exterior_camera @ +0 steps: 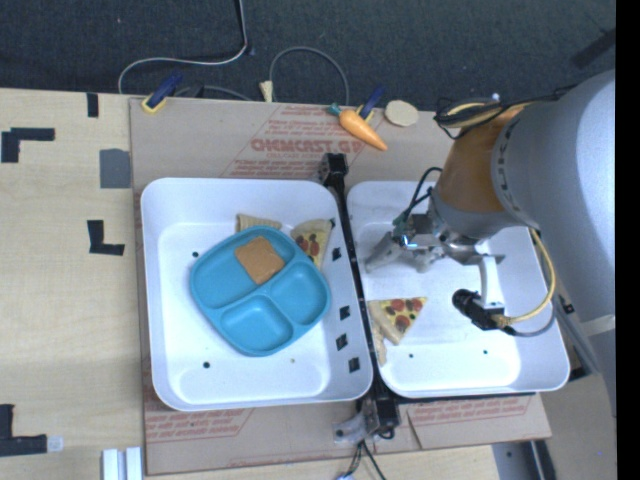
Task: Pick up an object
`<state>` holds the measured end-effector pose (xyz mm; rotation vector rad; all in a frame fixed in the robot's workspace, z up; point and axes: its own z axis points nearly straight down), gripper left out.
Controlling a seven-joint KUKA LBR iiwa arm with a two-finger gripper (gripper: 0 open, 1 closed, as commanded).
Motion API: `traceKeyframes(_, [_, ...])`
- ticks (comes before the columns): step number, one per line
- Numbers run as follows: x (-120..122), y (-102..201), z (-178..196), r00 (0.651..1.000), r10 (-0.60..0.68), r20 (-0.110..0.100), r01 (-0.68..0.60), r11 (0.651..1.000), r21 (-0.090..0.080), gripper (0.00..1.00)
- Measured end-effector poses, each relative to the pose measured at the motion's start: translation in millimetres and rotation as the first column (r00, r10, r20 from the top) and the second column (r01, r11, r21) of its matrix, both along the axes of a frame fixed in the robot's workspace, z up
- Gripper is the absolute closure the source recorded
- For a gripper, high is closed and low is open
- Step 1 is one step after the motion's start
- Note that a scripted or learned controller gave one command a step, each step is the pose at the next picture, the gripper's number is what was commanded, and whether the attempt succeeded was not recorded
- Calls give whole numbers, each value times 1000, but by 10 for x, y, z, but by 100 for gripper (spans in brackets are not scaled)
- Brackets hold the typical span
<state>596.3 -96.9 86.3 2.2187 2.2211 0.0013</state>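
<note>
Pincer [385,255], grip state unreadable, hangs at the pizza slice's [398,316] twelve o'clock in the right bin [540,373]; descending there risks missing it.

dark carpet [400,18], wood bench [60,318], cardboard [290,143]

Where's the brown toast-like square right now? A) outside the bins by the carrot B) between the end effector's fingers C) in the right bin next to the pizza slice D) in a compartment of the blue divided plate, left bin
D: the brown square lies in an upper compartment of the blue divided plate in the left bin, away from the end effector.
</note>
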Motion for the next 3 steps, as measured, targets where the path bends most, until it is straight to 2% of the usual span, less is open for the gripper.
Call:
traceKeyframes(1, [-620,-104,12,1000,-2,6,2,1000,-1,0])
traceKeyframes(2, [262,-296,430,1000,2,7,-2,1000,-2,0])
traceKeyframes(3, [-290,-182,-16,1000,0,4,0,1000,-3,0])
